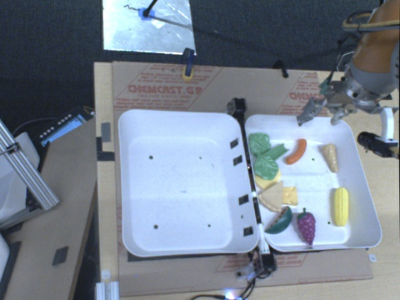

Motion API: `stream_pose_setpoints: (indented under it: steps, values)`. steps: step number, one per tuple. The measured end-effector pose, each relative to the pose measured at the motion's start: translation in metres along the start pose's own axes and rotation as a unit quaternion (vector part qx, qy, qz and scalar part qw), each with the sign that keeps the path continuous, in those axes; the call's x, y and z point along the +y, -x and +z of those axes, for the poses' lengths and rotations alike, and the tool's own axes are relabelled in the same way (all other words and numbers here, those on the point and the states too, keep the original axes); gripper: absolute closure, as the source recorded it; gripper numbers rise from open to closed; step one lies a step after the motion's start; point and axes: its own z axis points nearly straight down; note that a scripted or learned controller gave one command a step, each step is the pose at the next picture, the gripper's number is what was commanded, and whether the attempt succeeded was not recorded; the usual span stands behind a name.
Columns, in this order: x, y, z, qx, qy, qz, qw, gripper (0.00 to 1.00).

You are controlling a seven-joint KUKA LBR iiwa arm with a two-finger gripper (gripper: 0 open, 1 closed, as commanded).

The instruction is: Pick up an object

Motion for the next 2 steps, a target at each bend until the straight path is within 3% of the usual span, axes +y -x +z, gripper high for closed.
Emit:
stream_pose_setpoints:
  steps: [1,2]
  values:
    - [-0.085,-0.020,0.060,0.002,-0.006,0.001,1.0000,0.00]
    - [-0.150,-0.011,0.143,0.002,-0.002,0.003,1.0000,0.00]
